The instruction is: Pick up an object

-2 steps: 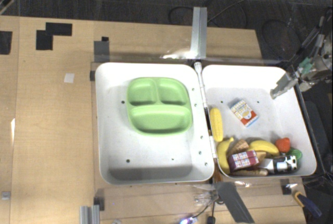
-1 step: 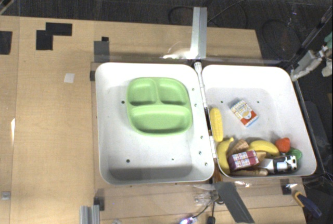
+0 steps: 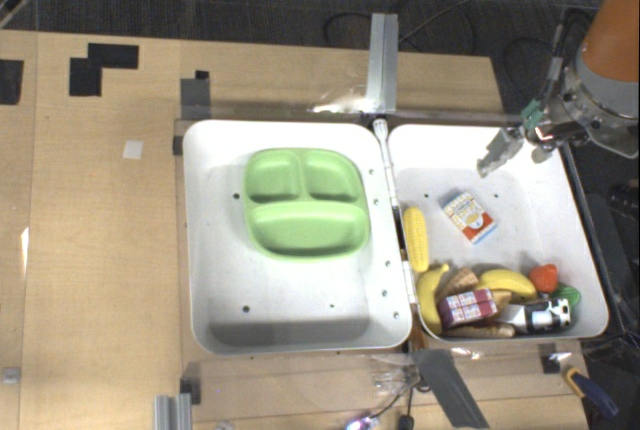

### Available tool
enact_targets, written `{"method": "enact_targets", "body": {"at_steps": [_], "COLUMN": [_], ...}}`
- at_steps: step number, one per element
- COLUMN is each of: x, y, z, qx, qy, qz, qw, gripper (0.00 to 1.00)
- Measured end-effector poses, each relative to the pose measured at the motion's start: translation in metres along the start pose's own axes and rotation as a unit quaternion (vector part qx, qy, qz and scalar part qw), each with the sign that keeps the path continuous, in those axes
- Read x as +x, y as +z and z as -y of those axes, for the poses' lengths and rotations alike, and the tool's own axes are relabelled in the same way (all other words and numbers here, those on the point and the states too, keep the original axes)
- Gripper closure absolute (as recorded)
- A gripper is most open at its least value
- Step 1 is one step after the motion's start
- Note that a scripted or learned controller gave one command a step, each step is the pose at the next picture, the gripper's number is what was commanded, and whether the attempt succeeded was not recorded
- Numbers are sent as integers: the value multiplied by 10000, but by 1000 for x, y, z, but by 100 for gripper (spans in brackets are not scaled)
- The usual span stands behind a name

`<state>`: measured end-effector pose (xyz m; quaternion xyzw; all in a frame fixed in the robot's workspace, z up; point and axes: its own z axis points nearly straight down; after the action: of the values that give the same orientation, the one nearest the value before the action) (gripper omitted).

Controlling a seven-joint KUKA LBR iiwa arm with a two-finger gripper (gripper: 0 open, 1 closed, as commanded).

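Note:
My gripper (image 3: 497,154) hangs over the back of the right bin (image 3: 560,180), with the grey arm and its orange band reaching in from the upper right. Nothing shows in the gripper. A small white, orange and blue carton (image 3: 468,216) lies on the bin floor just below and left of it, apart from it. Along the bin's front lie a yellow corn cob (image 3: 414,236), two bananas (image 3: 432,293) (image 3: 505,280), a dark red packet (image 3: 470,306), a red-orange fruit (image 3: 543,276) and a dark can (image 3: 545,316).
A green divided plate (image 3: 305,201) rests in the left bin (image 3: 215,248). A metal post (image 3: 384,58) stands behind the wall between the bins. Cables run over the dark floor at the back. Bare bin floor lies around the carton.

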<state>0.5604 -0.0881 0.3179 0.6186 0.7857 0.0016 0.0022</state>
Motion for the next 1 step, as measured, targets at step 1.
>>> {"method": "enact_targets", "body": {"at_steps": [1], "x": [-21], "y": [175], "z": [11], "qx": [11], "qy": [104], "qz": [-5], "qw": [9999], "gripper": [0]}}
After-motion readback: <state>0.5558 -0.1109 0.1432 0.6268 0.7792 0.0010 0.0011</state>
